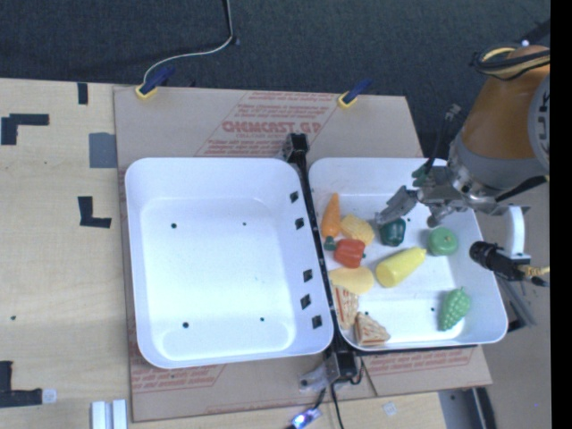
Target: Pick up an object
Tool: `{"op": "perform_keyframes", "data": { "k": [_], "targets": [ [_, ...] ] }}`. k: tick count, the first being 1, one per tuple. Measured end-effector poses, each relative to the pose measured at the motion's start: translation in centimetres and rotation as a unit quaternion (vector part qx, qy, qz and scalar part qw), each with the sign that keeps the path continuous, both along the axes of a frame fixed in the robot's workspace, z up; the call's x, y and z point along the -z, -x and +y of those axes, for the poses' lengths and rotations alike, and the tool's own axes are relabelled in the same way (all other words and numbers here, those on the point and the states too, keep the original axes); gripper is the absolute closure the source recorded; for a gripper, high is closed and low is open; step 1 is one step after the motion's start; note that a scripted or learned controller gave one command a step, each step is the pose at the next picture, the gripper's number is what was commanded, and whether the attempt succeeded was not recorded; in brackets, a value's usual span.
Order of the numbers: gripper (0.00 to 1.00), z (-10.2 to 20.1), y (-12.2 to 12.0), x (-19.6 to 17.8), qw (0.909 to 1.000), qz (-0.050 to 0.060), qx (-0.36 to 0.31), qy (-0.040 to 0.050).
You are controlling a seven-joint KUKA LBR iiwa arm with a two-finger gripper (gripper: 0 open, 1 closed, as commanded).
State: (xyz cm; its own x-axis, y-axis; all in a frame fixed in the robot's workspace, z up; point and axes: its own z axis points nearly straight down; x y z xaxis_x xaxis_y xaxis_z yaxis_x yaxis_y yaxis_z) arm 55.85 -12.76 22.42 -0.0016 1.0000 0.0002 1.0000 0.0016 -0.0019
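The right bin (490, 332) holds several toy foods. An orange carrot (332, 214), a yellow piece (357, 230) and a red pepper (349, 253) lie near its left wall. In the middle rest a dark green piece (391, 232), a yellow corn-like piece (399, 266) and a round green fruit (441, 241). Green grapes (454, 308) and a sandwich wedge (369, 331) sit by the front edge. My gripper (416, 211) hangs over the bin's back half, open, its fingers spread just above the dark green piece and the green fruit, with nothing between them.
The left bin (136, 179) stands beside the right one, sharing a black divider (308, 239). Both rest on a cardboard sheet (259, 123) held by clamps (154, 80). The arm's orange band (505, 114) fills the right side. A cable (223, 25) runs over the dark back.
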Motion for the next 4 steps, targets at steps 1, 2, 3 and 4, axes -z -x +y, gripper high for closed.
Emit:
{"op": "perform_keyframes", "data": {
  "k": [1,2,3,4],
  "targets": [
    [0.0,-1.0,-4.9,11.9,1.0,-0.004,0.001,0.0019],
    [0.0,1.0,-6.9,13.2,1.0,0.0,0.006,0.0072],
    [0.0,1.8,-10.9,13.8,1.0,0.0,0.002,0.0095],
    [0.0,2.5,-8.8,13.8,1.0,-0.003,0.003,0.0057]
  ]
}}
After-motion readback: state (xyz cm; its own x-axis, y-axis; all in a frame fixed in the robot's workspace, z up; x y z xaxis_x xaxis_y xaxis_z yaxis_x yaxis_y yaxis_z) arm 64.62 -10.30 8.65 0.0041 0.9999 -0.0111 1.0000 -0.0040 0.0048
